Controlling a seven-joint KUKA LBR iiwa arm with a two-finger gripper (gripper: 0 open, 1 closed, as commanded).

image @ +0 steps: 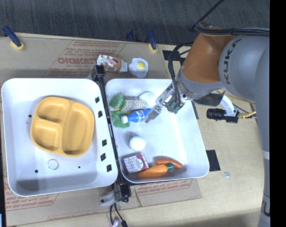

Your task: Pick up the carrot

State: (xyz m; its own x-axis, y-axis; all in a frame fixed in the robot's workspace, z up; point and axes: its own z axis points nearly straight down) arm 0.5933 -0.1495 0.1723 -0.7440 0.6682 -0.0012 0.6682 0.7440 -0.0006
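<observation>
Gripper (157,109) open, empty, hovering over the bottle (137,116). Carrot (153,171) well below it, at the bin's (195,141) near wall, touching a carton (135,163). Likely to snag the wall or grab the carton instead.

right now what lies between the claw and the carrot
In the camera view, a white egg sits on bare white bin floor between the claw and the orange carrot.

Robotics lab: KUKA arm (237,65) over clamped bench bins (10,126).
</observation>
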